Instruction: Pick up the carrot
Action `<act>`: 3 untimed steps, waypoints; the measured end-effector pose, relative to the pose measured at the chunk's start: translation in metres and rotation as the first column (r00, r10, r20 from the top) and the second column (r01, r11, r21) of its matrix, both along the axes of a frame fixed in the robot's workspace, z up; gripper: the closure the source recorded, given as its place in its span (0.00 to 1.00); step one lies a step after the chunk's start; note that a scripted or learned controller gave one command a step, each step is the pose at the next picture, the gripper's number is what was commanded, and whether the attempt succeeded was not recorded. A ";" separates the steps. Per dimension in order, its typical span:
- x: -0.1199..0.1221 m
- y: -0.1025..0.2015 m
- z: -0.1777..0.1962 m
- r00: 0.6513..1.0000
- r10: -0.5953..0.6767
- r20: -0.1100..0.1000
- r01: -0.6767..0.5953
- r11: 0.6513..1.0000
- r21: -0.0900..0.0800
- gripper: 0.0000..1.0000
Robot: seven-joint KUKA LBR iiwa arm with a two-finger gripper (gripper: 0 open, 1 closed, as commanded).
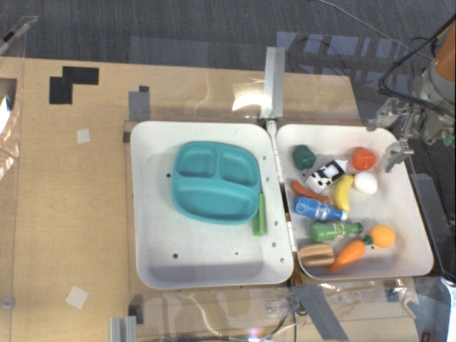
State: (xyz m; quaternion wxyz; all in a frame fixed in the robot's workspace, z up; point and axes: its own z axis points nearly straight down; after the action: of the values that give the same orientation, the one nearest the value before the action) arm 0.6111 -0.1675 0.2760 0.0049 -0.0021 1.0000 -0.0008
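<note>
The carrot [347, 254], orange with a green top, lies tilted near the front edge of the right bin [420, 242]. It rests between a bread-roll toy [317, 253] and an orange ball [383, 236]. My gripper [396, 135] hangs over the far right corner of that bin. It is well behind the carrot, open and holding nothing.
The right bin also holds a green bottle [335, 229], a blue bottle [313, 208], a banana [344, 191], a white egg [365, 184], a red-orange fruit [363, 159] and a dark green piece [303, 156]. The left bin [153, 248] holds a teal divided plate [215, 182] and a green stick [259, 214].
</note>
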 end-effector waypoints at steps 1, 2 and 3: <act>-0.078 -0.041 -0.110 1.000 -0.026 -0.012 0.026 1.000 0.002 0.00; -0.101 -0.039 -0.186 0.999 0.051 0.007 -0.051 0.999 -0.005 0.00; -0.115 -0.006 -0.186 0.957 -0.289 0.007 0.289 0.957 0.002 0.00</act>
State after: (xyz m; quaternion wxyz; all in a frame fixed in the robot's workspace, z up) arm 0.4957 -0.1730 0.0898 0.0082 0.1440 0.9895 -0.0012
